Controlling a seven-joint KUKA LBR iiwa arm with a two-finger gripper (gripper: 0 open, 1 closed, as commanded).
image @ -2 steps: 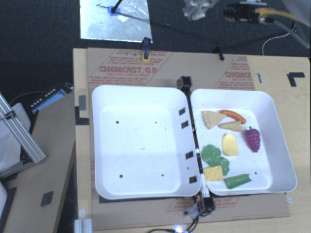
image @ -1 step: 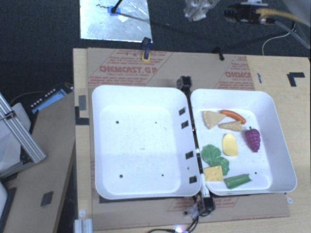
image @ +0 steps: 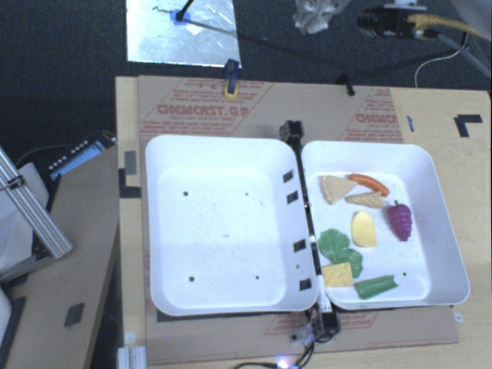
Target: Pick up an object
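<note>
The right bin (image: 442, 206) holds several toy foods. A tan wedge (image: 334, 188), an orange-red chili (image: 369, 182) and a small bread-coloured piece (image: 367, 200) lie at its back. Purple grapes (image: 399, 220) sit to the right of a yellow lemon (image: 364, 229). A green leafy piece (image: 338, 246), a yellow cheese block (image: 337, 274) and a green pod (image: 375, 286) lie toward the front. My gripper (image: 319, 10) hangs high beyond the bench's far edge, well away from both bins, with nothing seen in it.
The left bin (image: 165, 206) adjoins the right one along a clipped centre seam (image: 306, 221). A yellow and blue clamp (image: 231, 79) sits at the cardboard's back edge. A shiny sheet (image: 183, 21) lies on the floor behind. Cables (image: 430, 25) run at top right.
</note>
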